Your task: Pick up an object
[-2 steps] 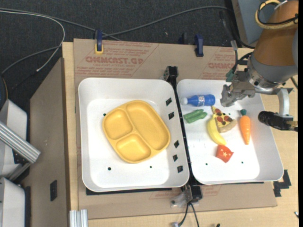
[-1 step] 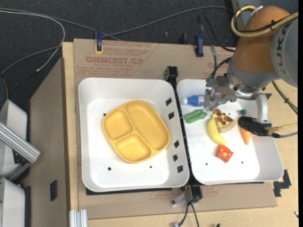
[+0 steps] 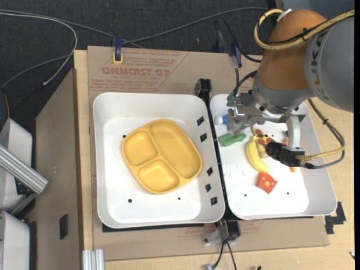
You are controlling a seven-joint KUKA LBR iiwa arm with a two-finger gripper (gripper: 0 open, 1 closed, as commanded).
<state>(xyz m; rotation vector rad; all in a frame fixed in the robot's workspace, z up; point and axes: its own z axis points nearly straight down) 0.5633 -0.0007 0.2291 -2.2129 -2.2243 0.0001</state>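
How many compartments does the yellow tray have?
3. The tray lies in the left bin: one compartment at its left, one along its upper right, one at the bottom.

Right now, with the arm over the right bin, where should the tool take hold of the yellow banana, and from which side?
Grip the curved yellow banana across its middle, coming straight down from above. It lies flat in the right white bin, running roughly top to bottom in the view. Its upper end sits among clutter under the tool, and the red block lies close below, so the mid-body looks the freest part.
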